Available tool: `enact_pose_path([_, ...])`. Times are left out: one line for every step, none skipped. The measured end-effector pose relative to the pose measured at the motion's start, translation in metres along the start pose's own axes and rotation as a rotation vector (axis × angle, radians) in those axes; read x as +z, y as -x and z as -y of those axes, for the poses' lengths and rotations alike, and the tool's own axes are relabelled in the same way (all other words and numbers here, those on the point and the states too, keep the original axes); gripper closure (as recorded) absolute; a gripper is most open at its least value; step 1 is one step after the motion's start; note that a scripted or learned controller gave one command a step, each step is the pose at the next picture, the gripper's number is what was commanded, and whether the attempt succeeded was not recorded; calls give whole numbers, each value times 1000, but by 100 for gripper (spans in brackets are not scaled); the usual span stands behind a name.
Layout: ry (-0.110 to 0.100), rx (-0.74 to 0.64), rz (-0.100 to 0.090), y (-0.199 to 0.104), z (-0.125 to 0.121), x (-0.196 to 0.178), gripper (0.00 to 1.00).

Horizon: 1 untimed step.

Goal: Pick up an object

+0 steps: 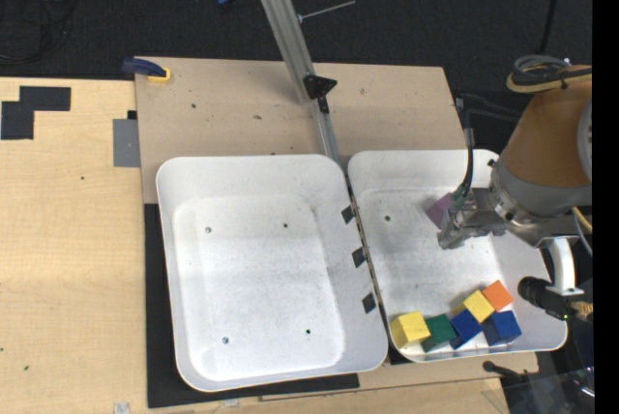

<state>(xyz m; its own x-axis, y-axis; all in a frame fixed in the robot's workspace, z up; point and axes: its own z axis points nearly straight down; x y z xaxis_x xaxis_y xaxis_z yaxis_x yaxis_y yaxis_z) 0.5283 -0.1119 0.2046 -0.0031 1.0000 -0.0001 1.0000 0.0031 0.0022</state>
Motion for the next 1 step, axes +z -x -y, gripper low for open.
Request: enact_pose_path([-6,-2,-3,-57,-6,5,100])
